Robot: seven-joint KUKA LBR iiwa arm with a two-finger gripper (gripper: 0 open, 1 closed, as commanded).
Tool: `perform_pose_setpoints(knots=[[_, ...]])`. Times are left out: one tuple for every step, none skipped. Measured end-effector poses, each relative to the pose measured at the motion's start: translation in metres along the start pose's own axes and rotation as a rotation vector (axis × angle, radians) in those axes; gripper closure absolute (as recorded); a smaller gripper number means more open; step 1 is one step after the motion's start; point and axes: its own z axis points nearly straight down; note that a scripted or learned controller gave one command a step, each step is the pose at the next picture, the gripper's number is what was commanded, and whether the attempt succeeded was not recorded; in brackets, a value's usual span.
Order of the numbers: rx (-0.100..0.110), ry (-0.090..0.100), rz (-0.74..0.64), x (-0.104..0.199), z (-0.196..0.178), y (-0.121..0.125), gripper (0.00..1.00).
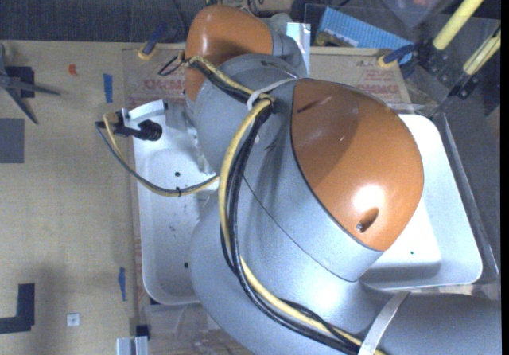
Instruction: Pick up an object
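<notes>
Camera view: arm (318, 210) hides both white bins (163, 266).

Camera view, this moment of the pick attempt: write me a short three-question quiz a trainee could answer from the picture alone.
1. True or false: the arm covers much of both bins in the camera view.
2. Which bin shows more bare floor: (a) the left bin, or (b) the right bin?
3. Fill in: the cable looping over the left bin's floor is ____ in colour.

Key
1. True. The grey body and its orange caps span the middle of the picture.
2. (a). A broad strip of the left bin's floor shows beside the arm; of the right bin, mostly the far edge and corner.
3. Yellow. It runs from a black fitting at the bin's upper corner.
</notes>
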Motion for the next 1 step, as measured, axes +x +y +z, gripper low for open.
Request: perform_pose_setpoints(knots=[[0.000,0.001,0.056,0.0042,0.0003,0.0031,1.00]])
